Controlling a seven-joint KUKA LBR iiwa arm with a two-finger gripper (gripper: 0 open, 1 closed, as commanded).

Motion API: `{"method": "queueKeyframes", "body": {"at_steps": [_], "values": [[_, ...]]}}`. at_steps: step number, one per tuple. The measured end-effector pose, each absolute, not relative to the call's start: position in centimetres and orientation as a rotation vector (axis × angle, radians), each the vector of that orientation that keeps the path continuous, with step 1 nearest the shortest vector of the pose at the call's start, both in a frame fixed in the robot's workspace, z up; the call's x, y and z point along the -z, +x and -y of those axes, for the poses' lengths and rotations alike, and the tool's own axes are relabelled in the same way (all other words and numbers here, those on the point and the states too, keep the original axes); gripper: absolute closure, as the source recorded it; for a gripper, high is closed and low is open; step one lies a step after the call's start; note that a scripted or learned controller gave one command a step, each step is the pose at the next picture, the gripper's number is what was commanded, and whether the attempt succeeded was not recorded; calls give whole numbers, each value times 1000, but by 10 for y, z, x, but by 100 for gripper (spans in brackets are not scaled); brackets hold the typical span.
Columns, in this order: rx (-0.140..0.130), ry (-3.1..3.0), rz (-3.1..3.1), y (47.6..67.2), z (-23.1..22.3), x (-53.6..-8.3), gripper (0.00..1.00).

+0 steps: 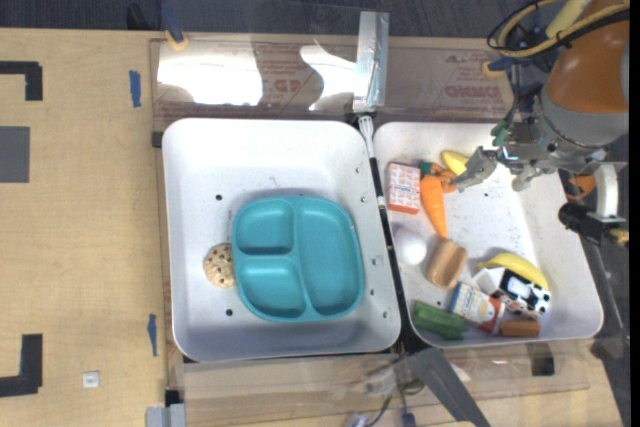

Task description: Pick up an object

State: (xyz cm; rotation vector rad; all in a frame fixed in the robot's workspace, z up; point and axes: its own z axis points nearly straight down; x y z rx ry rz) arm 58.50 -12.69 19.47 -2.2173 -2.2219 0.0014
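Faint printed lettering is running along the brown cardboard strip [455, 85] behind the right bin [575, 260] — too washed out to read. The small red-and-white box [403, 188] in that bin is carrying print on its face, yet the characters are blurring together. The little carton [474, 302] near the front is showing coloured label patches — no words are coming through.

A teal divided tray [297, 258] and cookie [218, 265] occupy the left bin [190, 155].

Two white bins [190, 155], one teal tray [297, 257], one cookie [219, 265], one carrot [434, 202], two bananas [514, 266].
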Motion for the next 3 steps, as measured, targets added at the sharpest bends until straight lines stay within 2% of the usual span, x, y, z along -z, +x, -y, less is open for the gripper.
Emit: {"method": "queueKeyframes", "body": {"at_steps": [1, 2, 3], "values": [[11, -2161, 2293, 621, 100, -101, 0], [14, -2162, 2295, 622, 100, -111, 100], [12, -2190, 2259, 654, 27, -189, 100]]}}
